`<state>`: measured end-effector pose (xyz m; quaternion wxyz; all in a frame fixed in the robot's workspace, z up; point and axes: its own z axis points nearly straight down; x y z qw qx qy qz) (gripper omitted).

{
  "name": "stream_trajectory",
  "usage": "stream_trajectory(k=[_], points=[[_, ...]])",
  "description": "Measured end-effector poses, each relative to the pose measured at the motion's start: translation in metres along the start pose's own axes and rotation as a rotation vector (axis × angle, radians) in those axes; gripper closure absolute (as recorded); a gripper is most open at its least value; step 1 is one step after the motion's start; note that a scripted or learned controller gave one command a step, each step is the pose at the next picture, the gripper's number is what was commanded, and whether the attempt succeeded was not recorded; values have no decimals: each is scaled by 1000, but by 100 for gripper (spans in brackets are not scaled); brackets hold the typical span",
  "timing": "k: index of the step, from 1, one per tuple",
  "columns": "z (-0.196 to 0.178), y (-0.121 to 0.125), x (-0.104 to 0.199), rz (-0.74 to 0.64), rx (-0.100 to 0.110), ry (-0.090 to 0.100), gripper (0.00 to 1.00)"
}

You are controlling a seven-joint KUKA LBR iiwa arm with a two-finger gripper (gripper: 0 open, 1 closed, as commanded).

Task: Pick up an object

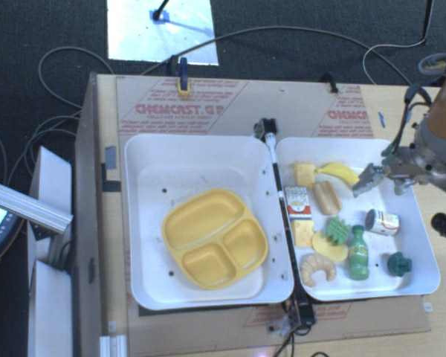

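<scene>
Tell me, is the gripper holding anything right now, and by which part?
Nothing is held. The gripper hangs open above the right bin, between the banana and the small can.

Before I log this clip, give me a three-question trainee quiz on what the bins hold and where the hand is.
1. True or false: the yellow divided tray lies in the left bin.
2. Which item lies nearest the front right corner of the right bin? A. banana B. dark green toy C. croissant
3. Fill in: the hand hovers over the ____ bin, above the small can.

Key: 1. True. 2. B. 3. Right.
</scene>
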<state>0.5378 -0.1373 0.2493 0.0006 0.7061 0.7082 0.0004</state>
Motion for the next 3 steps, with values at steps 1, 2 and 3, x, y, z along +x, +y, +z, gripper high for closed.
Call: stream_trajectory(k=[1, 2, 3], points=[[68, 58, 38, -1, 2, 1, 0], [165, 108, 44, -1, 0, 0, 0], [154, 110, 45, -4, -4, 0, 100]])
